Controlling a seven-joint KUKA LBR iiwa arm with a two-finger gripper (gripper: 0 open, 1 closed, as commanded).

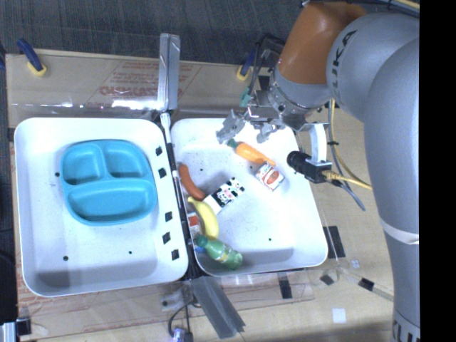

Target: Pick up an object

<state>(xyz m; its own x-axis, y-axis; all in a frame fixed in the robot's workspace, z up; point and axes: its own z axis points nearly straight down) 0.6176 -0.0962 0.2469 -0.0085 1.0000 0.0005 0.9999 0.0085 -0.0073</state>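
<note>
Hovering over the right bin (306, 212), the gripper (248, 127) spreads wide above the carrot (251, 152)

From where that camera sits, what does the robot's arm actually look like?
A thick, rounded grey arm with an orange band above the wrist. Yellow and dark cables run along it. It ends in a small grey metal gripper with two fingers.

Bright, even overhead light whitens both bins (43, 191), with soft shadows at their six o'clock walls and slight overall blur.
</note>
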